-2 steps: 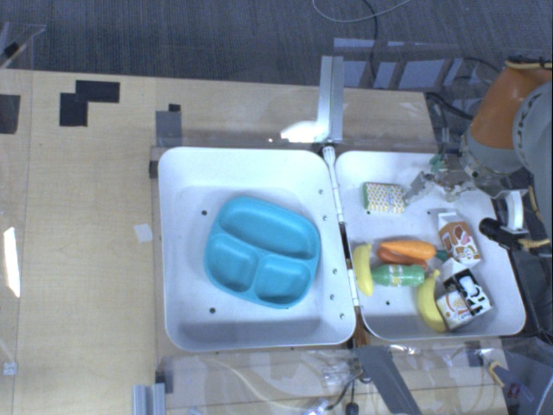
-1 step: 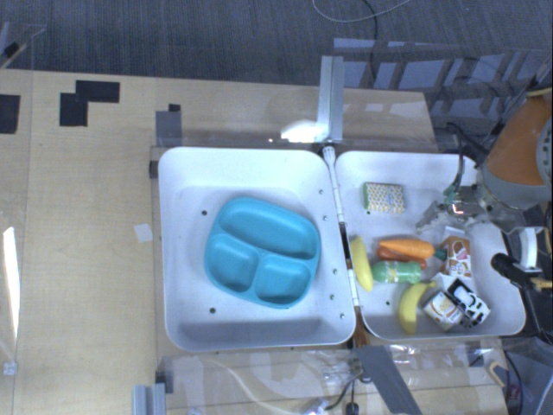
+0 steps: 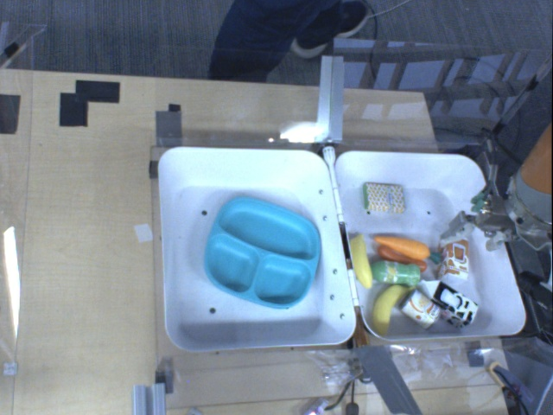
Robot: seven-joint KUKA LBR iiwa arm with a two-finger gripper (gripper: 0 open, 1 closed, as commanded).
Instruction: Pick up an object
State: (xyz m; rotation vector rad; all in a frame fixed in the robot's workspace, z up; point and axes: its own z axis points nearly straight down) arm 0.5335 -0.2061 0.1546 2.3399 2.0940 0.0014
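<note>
The right bin (image 3: 432,167) holds several small items: a green-and-white patterned block (image 3: 384,198), an orange carrot (image 3: 403,248), a green bottle (image 3: 396,273), two yellow banana-like pieces (image 3: 360,261) (image 3: 386,305), a white-and-orange cup (image 3: 421,308), a black-and-white toy car (image 3: 455,304) and a small printed packet (image 3: 455,258). My gripper (image 3: 473,234) hangs over the bin's right side, just above and right of the packet. It is open, with nothing between its fingers.
In the left bin (image 3: 181,232) lies a blue divided plate (image 3: 261,252). A metal post (image 3: 332,102) stands behind the divider between the bins. A person's legs (image 3: 285,15) are beyond the bench.
</note>
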